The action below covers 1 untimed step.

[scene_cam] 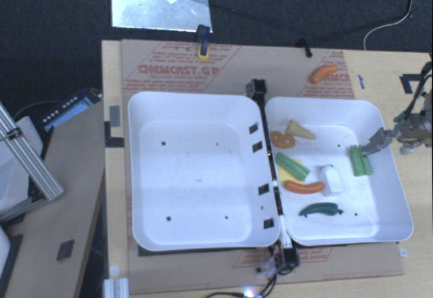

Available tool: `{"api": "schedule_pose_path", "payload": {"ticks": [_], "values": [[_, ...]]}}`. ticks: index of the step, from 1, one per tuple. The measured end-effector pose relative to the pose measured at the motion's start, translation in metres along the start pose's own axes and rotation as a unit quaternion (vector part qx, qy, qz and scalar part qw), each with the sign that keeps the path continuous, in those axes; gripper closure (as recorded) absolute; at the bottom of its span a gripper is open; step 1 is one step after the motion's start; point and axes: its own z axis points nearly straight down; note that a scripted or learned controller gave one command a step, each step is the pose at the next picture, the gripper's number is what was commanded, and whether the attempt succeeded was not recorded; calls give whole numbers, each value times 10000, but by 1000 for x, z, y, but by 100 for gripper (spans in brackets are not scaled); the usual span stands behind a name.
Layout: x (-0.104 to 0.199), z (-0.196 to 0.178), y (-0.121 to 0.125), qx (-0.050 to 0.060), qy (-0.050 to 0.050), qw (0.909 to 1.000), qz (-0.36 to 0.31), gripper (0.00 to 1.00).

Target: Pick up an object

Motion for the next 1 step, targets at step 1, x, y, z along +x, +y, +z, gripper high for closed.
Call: {"api": "schedule_pose_path", "payload": {"ticks": [1], "values": [[68, 156, -2, -1, 2, 10000, 3, 0]]}}
